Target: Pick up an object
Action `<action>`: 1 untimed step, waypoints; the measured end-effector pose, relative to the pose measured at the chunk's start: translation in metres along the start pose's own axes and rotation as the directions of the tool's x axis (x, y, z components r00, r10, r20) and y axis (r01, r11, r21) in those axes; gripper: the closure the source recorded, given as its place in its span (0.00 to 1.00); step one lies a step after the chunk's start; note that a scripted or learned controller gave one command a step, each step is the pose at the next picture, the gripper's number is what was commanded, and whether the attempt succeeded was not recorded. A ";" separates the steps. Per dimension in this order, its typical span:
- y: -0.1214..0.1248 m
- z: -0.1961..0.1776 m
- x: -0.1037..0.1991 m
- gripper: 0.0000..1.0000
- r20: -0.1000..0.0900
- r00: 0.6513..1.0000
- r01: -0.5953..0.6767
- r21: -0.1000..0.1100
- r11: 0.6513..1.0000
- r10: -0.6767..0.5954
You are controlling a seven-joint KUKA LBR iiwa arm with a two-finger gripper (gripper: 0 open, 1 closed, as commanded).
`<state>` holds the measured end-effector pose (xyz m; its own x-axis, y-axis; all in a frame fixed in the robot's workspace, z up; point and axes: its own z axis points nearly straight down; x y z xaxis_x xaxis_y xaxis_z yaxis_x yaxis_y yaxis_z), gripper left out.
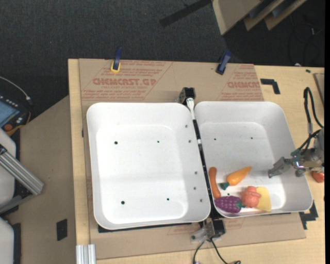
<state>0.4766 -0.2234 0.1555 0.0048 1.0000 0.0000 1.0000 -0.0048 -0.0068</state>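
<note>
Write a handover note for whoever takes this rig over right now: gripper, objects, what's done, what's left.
Gripper: inside the right bin, near its right wall, low; nothing seen between its fingers.
Objects: all in the right bin's near-left corner: orange carrot, red-orange stick along the left wall, purple grapes, pink-red piece against a yellow piece.
Done: no pick yet.
Left: move left to the cluster, grasp one object, lift. The carrot lies nearest.

Around your tabletop (154, 77) lies dark grey carpet floor (77, 26), a wooden furniture corner (247, 13) at the top, aluminium framing (18, 167) at left.
</note>
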 end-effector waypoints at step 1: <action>0.005 -0.144 0.044 0.00 0.004 1.000 0.010 -0.024 1.000 -0.009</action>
<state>0.4825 -0.1791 0.2991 -0.0047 1.0000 -0.0041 0.9998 0.0048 0.0169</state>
